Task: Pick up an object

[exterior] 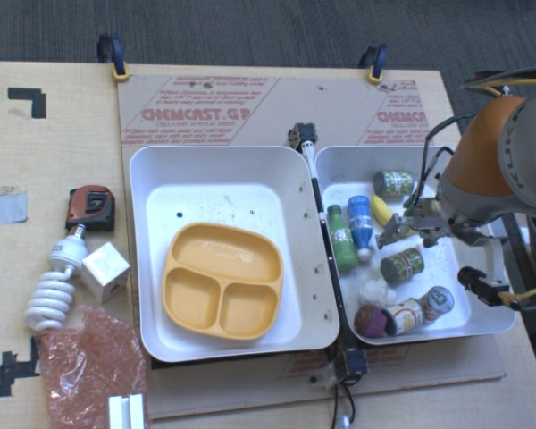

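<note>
Two white bins: the left bin (pixel 152 239) holds a yellow tray (pixel 221 280); the right bin (pixel 482 324) is crowded with cans and bottles. End effector (pixel 400 231), grip state indiscernible, hovers at centre, green can (pixel 402 264) at 6 o'clock.

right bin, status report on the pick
End effector low in right bin, fingers unclear. Nothing seen held. Blue bottle, green bottle and can crowd it.
</note>
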